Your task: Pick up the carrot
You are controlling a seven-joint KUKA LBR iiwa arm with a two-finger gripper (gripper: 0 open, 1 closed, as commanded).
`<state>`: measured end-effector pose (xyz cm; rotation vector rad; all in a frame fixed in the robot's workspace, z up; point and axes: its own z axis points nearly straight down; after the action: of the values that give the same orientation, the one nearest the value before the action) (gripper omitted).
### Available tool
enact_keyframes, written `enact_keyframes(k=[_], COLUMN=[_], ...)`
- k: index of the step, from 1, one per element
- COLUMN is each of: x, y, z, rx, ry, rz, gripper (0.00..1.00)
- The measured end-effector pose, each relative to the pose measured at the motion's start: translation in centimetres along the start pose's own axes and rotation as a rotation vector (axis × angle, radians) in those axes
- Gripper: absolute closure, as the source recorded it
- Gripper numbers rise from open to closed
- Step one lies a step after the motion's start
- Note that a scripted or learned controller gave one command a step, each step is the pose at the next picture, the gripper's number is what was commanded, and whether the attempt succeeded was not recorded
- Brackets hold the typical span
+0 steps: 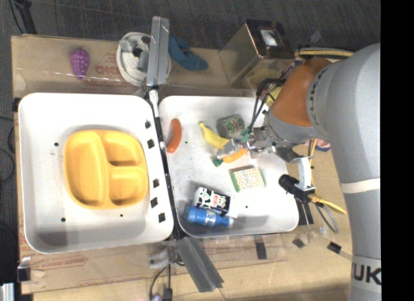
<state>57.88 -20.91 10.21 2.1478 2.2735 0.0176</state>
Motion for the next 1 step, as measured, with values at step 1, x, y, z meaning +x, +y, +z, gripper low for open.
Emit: enact_keyframes(k=[1], x=[0.28], y=[-0.1], z=[-0.63], rx=[0.01], ry=[0.003], rz=[-0.011], gripper=[1.0])
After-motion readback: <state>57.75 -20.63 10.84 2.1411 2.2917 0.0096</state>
